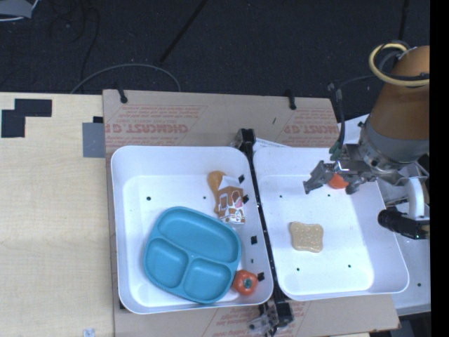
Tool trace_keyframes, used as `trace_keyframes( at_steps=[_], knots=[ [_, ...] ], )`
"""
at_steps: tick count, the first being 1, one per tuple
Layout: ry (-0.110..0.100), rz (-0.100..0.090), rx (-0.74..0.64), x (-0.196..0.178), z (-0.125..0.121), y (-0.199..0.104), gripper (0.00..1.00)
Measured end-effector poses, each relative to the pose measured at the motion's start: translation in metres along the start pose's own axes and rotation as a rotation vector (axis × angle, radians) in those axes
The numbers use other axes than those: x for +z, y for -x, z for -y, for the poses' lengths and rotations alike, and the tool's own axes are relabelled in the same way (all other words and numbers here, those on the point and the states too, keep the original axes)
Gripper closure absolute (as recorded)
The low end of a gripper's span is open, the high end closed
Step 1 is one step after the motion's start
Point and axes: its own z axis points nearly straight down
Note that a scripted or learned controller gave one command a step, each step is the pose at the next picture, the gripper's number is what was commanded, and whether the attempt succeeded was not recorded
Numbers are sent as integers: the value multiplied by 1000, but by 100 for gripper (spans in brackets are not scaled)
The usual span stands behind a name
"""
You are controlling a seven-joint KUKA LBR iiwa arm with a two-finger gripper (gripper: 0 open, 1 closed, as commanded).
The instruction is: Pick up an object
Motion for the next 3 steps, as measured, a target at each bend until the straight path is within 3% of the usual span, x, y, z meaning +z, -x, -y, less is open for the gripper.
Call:
trace_keyframes(
  at_steps=[3],
  knots=[
    [-5, -2, 3, 163, 6, -2, 0]
  ],
)
